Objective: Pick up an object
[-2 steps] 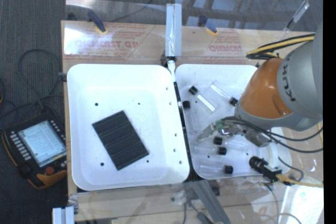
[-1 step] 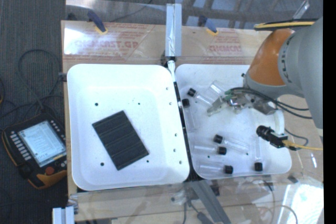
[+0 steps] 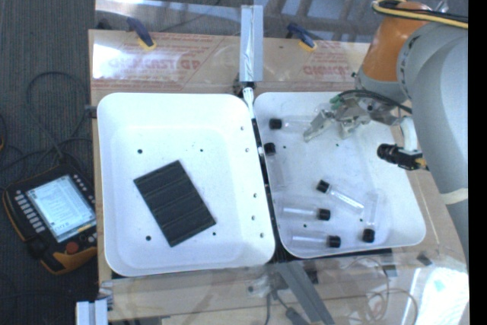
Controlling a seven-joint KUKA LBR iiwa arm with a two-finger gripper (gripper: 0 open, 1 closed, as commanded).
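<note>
Though tool (image 3: pixel 329 123) hangs over right bin (image 3: pixel 415 228), grip state unreadable; clear vials (image 3: pixel 340 197) faint.

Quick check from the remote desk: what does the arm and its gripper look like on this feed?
A bulky smooth grey arm with an orange band above the wrist. Dark cables loop around the small metallic two-finger gripper; a black fitting juts beside it.

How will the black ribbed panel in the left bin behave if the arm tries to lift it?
The black ribbed panel looks flat and rigid, so it probably stays stiff. It lies flush on the left bin floor, so its edges may be hard to catch, and it may slide when pushed.
</note>
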